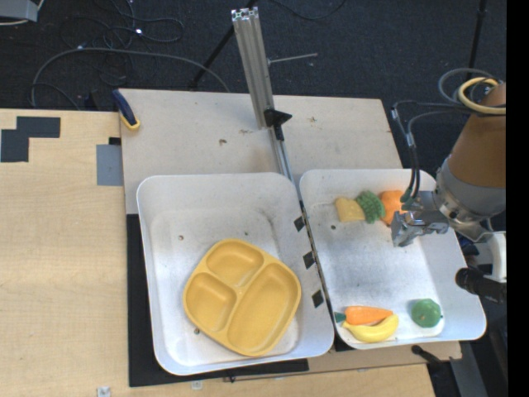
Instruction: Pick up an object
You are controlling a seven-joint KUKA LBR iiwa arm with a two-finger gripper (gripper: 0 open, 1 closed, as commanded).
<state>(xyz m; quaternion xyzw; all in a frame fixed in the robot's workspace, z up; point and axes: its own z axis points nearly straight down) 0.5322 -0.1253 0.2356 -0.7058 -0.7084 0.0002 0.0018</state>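
Observation:
In the right bin (372,263) several toy foods lie. A pale yellow piece (348,210), a green broccoli-like piece (369,206) and an orange piece (390,202) sit together near the far edge. An orange carrot (368,314) rests on a yellow banana (374,330) at the near edge, with a green round fruit (426,312) to their right. My gripper (402,230) hangs low at the bin's right side, just right of and slightly nearer than the orange piece. Nothing shows between its fingers.
The left bin (165,222) holds a yellow divided plate (241,295). A metal post (256,64) rises behind the bins. The grey arm with its orange band (483,151) comes in from the right over the right bin's far corner.

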